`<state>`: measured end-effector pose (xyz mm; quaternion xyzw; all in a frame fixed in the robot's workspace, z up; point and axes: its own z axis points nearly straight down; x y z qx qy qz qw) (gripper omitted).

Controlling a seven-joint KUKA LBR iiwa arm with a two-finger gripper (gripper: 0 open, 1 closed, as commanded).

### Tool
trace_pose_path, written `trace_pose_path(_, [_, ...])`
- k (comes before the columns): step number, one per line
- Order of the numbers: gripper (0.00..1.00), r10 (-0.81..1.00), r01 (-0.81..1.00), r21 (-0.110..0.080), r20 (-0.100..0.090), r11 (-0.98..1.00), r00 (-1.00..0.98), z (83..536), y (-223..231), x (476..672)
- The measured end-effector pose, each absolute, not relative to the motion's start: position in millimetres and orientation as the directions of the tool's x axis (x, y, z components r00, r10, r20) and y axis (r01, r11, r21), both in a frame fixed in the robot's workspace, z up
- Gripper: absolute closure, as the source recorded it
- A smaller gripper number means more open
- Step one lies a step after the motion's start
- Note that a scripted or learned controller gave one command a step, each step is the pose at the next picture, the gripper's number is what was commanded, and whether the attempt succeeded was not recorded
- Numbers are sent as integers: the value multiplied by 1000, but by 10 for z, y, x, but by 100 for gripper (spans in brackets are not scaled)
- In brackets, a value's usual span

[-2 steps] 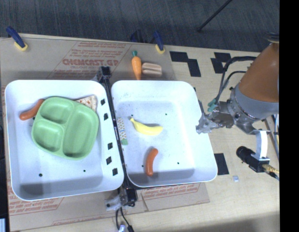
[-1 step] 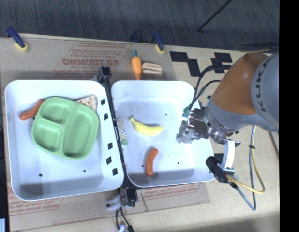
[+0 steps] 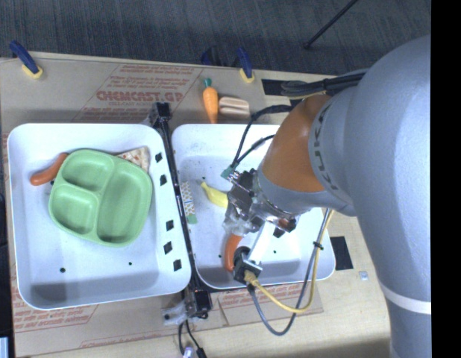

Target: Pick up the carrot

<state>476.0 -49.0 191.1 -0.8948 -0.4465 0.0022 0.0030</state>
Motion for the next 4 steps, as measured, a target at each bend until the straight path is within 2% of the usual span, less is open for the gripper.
trace_pose_path(1, [100, 714, 714, -3, -1, -701, 701, 3172, -779, 4766])
trace_pose_path(2, [100, 814, 814, -3, 0, -581, 581, 3466, -1203, 4763])
trace_pose_path(3, [100, 720, 720, -8, -2, -694, 694, 2142, -561, 4753])
trace_pose_path(4, [100, 802, 802, -4, -1, -597, 597, 2795, -1013, 5258])
